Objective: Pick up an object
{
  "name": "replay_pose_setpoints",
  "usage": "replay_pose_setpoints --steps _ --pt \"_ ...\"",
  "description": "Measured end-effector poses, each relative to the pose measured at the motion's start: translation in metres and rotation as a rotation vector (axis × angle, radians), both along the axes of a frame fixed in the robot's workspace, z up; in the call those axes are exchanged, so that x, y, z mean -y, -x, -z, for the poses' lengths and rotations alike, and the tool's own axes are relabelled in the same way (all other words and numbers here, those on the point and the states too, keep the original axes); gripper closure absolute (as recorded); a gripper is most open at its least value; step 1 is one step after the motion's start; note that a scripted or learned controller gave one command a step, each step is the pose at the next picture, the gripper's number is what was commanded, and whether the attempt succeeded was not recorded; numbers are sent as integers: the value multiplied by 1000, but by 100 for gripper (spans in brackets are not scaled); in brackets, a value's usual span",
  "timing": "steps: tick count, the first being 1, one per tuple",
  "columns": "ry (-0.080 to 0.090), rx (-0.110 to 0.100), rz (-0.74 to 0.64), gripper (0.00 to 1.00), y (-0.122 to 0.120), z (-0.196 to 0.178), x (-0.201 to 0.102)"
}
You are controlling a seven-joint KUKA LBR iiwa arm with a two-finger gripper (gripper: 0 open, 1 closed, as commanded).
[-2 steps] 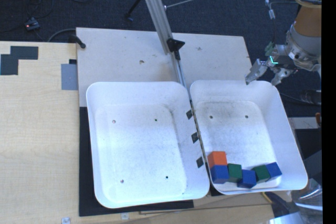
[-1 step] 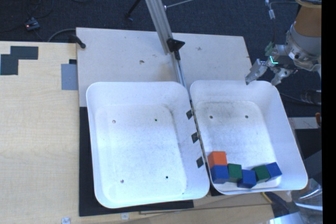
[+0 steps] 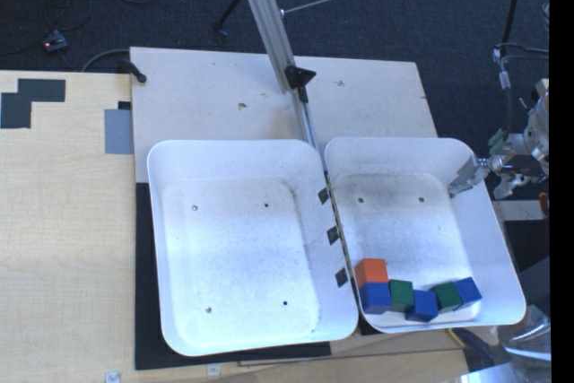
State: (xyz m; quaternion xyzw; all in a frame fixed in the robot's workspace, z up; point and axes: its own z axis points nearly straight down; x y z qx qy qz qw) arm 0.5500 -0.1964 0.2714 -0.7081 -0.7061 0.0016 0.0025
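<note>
Shallow white left bin (image 3: pixel 179 166), then shallow white right bin (image 3: pixel 421 152) with orange, blue and green cubes (image 3: pixel 414 290) clustered at its near edge; gripper (image 3: pixel 471 175) over far-right rim, well apart from cubes, claw state unclear

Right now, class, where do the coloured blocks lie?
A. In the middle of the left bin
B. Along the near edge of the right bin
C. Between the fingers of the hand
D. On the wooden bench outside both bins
B: the orange block, blue blocks and green blocks cluster at the near edge of the right bin.
</note>
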Motion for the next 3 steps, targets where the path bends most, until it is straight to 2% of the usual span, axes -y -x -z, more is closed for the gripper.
replay_pose_setpoints --steps 3 --pt "1 5 2 0 -3 1 0"
